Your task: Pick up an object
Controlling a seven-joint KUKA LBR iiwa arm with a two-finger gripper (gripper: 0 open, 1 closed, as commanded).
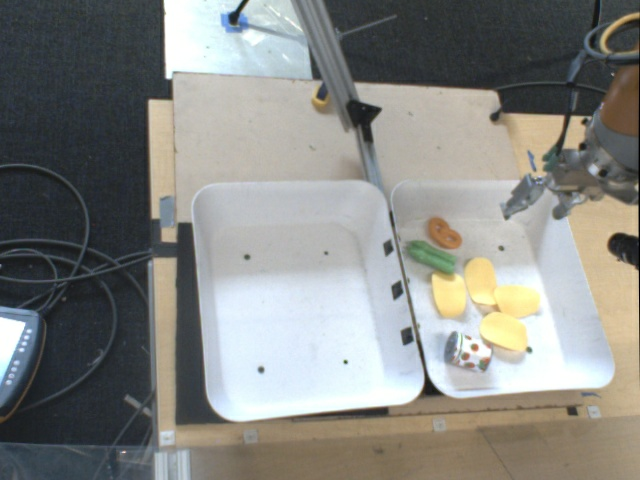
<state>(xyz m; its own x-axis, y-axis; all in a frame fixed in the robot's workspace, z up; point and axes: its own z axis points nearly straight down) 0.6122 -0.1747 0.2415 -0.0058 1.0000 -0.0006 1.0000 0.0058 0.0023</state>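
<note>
Two shallow white bins sit side by side on the bench. The left bin [290,298] shows only its bare floor with a few small dark dots. The right bin [570,298] holds all the loose objects, gathered in its left and middle part.

Nearest the far wall lies a small orange pretzel-shaped piece [445,233]. Just in front of it, and almost touching, is a green pod-like piece [431,258] lying at a slant. Below these are four pale yellow pieces: a yellow block [449,295] beside the divider, a yellow oval [481,281] touching it on the right, a yellow round piece [517,301] further right, and a yellow lump [504,332] nearer the front. A small white cup with red and green spots [467,351] lies on its side at the front, touching the yellow lump.

The gripper [538,196] hangs over the far right corner of the right bin, well apart from the objects and to their upper right. Its two fingers look spread, one pointing down-left, the other shorter beside it, with nothing between them. The grey arm with its orange band [620,113] enters from the right edge.

A slanted metal pole [325,43] crosses the back of the bench, and black cables [60,258] loop on the dark floor at left.
</note>
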